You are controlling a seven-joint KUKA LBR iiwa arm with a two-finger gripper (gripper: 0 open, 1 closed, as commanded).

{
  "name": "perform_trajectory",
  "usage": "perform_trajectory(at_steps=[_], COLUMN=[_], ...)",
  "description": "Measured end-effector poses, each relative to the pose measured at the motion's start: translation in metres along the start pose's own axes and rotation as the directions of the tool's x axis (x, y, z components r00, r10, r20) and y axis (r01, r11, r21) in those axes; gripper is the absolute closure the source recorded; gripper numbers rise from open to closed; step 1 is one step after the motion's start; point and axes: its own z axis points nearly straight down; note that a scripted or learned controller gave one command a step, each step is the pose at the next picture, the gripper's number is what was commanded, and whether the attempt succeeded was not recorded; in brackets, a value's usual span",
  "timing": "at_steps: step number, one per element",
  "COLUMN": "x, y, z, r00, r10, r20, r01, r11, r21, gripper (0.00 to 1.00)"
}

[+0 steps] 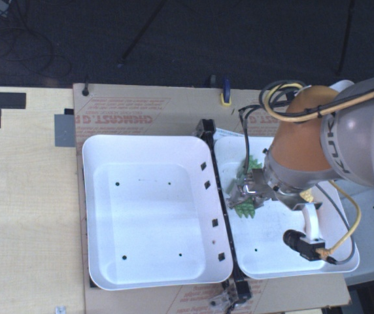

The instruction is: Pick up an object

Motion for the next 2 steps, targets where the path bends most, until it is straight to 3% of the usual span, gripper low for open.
perform_trajectory(at_steps=[1, 2], x=[-0.028, 0.04], y=[0.038, 0.055], z=[-0.026, -0.076], r00=[1.0, 1.0], r10=[0.005, 0.001], r20=[0.004, 0.001], r01=[-0.005, -0.001], r11=[1.0, 1.0], r21=[0.003, 0.002], gripper=[1.0, 1.0])
